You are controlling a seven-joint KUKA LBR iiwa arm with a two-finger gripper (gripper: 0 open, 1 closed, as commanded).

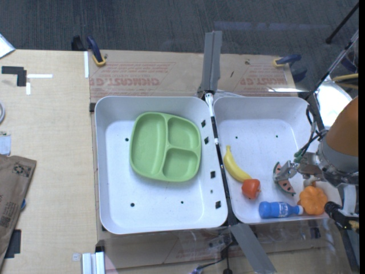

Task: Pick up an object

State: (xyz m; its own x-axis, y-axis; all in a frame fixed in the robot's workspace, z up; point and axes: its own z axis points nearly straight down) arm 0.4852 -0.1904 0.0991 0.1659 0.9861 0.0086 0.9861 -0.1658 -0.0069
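The right bin holds a yellow banana, a small red fruit, a blue bottle lying on its side, an orange fruit and a watermelon-slice toy. My gripper is low at the right side of this bin, right at the upper right edge of the watermelon slice and just above the orange fruit. The arm's wrist hides the bin's right wall. Nothing can be seen lifted off the bin floor.
The left bin holds a green divided plate. A metal divider post stands behind the seam between the bins. Cardboard lies behind the bins, and clamps grip the bench's far edge.
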